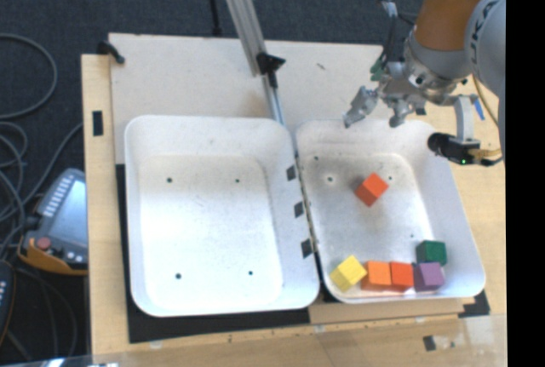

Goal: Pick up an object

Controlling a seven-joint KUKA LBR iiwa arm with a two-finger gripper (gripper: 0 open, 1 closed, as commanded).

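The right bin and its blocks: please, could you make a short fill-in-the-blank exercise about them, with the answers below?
1. The orange-red block lying apart from the others is in the ____ bin.
2. In the row along the near wall, the yellow block is at the ____ end.
3. The green block lies just behind the ____ block.
4. The gripper hangs above the bin's ____ edge, holding nothing.

Answers: right; left; purple; far

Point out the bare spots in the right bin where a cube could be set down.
In the right bin, the floor is bare left of the lone orange cube and between it and the near row. Crowded: the near wall, with the yellow cube, two orange cubes, purple cube and green cube.
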